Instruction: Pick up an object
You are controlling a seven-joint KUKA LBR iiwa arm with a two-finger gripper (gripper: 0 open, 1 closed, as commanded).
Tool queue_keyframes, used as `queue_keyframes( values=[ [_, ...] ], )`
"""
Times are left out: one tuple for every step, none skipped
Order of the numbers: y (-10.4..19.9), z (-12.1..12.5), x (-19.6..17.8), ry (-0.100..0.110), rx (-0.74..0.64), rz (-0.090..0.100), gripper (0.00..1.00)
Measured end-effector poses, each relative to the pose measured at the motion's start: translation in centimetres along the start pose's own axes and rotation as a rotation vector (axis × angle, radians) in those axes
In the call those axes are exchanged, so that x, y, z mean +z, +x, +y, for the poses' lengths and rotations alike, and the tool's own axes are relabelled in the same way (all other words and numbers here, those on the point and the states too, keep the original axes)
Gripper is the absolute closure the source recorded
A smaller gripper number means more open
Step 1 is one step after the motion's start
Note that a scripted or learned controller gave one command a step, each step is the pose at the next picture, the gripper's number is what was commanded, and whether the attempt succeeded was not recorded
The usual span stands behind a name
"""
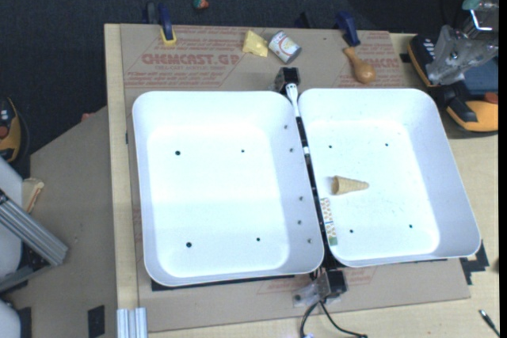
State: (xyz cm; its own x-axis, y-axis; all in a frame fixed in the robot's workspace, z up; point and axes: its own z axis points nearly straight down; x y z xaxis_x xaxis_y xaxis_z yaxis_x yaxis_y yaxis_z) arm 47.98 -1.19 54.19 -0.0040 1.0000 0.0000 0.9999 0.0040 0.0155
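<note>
Camera view has the two white bins side by side on the counter, and the only thing lying in either one is a little cone (348,185) in the right bin (412,111), sitting left of middle, near the wall it shares with the left bin (158,123) but not touching it. It lies flat, wide end left and tip pointing right. So that's the obvious target. Can't tell whether the end effector is apart or together right now. For the grab itself, I'd come straight down over the fat end of the cone, not the tip, since the tip is too thin to catch and would probably squirt out. Set the fingers across the cone's short axis so they close on its sides. It's round, so it may roll when nudged; go low, close gently, and don't sweep sideways. Watch the shared wall on the left too, there isn't loads of room there. Stuff up on the cardboard behind the bins, like the yellow wedge (254,44) and the small can (284,47), is outside and harder, so skip it.
</note>
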Motion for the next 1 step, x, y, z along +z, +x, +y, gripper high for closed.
queue_keyframes(
  values=[
    [8.91, -0.24, 8.72, 0.026, -0.005, 0.0, 1.0]
  ],
)
